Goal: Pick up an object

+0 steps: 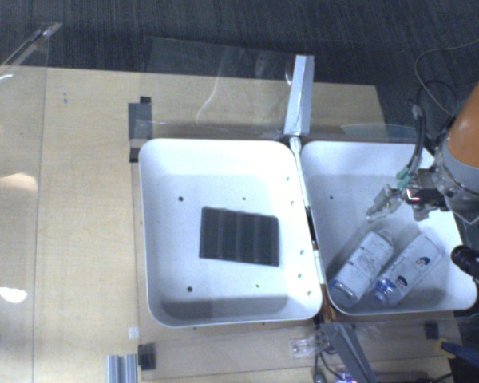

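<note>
In the camera view, the arm [473, 146] is reaching in from the right edge of the frame, its orange band showing at the upper right above the grey wrist. The gripper [391, 200] is hanging over the right bin [335, 174], in the bin's upper right part, with its fingers [381, 207] pointing toward the lower left. How far apart they are standing cannot be made out at this angle, and nothing is showing between them.

Two clear plastic bottles are lying in the lower part of the right bin, side by side and touching, both tilted along the same diagonal. The left bottle [361, 265] is lying with its dark cap toward the lower left; the right bottle [405, 268], with a blue cap, is lying just beside it. The gripper is sitting just above and near the left bottle's upper end.

In the left bin [164, 214], a dark ribbed rectangular pad [239, 235] is lying flat near the centre.
</note>
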Available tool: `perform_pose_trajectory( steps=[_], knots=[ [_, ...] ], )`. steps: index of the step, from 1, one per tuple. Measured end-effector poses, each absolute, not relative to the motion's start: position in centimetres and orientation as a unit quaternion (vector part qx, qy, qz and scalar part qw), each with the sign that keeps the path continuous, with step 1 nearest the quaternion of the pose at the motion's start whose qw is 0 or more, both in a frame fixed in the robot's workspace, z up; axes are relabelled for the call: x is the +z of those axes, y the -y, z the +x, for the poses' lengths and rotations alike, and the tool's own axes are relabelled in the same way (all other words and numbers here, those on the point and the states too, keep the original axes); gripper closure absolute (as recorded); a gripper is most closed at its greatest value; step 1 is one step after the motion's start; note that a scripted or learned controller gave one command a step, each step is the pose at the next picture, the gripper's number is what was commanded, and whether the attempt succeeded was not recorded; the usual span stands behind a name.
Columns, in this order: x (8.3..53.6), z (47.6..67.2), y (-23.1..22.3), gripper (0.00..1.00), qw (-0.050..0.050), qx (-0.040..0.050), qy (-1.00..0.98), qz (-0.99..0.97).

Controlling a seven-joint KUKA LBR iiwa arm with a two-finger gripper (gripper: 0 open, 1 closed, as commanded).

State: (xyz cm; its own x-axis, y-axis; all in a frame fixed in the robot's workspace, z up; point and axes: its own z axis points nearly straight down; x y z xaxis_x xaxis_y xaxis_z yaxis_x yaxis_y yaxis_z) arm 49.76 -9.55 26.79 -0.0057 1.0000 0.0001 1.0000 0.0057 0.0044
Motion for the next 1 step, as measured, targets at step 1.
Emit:
perform_pose_trajectory(
  steps=[1],
  knots=[
    [10.35, 50.71, 11.89, 0.00, 0.005, 0.0027, -0.646, 0.763]
  ],
)
